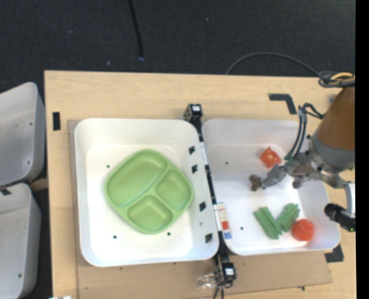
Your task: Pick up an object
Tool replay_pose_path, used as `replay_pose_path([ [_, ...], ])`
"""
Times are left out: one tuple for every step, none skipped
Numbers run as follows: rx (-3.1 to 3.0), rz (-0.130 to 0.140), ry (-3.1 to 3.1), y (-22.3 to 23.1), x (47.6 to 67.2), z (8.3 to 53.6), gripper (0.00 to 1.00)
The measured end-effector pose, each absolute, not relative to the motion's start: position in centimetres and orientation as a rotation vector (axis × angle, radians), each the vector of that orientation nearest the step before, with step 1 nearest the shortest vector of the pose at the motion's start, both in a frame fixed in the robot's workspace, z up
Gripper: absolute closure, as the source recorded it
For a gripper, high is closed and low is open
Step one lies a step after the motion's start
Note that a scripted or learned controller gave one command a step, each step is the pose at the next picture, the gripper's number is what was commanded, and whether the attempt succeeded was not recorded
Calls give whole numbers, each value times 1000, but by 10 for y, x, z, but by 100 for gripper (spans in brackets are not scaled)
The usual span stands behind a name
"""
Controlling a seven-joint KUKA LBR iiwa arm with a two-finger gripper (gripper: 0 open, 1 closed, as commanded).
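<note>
So, nothing lifted yet as far as I can tell. Arm (pixel 336 126) comes in from right over the right bin (pixel 234 136), gripper (pixel 273 178) low near bin's middle, but whether it's closed or spread I can't tell, too small & blurred. A small brown item (pixel 255 182) sits just beside the tip; the orange block (pixel 270 157) is a bit farther back. Green pieces (pixel 275 220) & red ball (pixel 303 230) lie at near-right, well apart from it. Left bin (pixel 85 167) has the green tray (pixel 149 190). Grasp, lift still to do, prob. on the brown item.
</note>
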State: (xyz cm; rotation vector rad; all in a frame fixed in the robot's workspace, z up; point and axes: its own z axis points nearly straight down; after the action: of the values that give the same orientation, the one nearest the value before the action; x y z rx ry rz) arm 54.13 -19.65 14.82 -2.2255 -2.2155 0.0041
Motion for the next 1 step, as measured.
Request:
replay_pose_path([
  [-2232,-1,-2216,-198,543,161,100],
])
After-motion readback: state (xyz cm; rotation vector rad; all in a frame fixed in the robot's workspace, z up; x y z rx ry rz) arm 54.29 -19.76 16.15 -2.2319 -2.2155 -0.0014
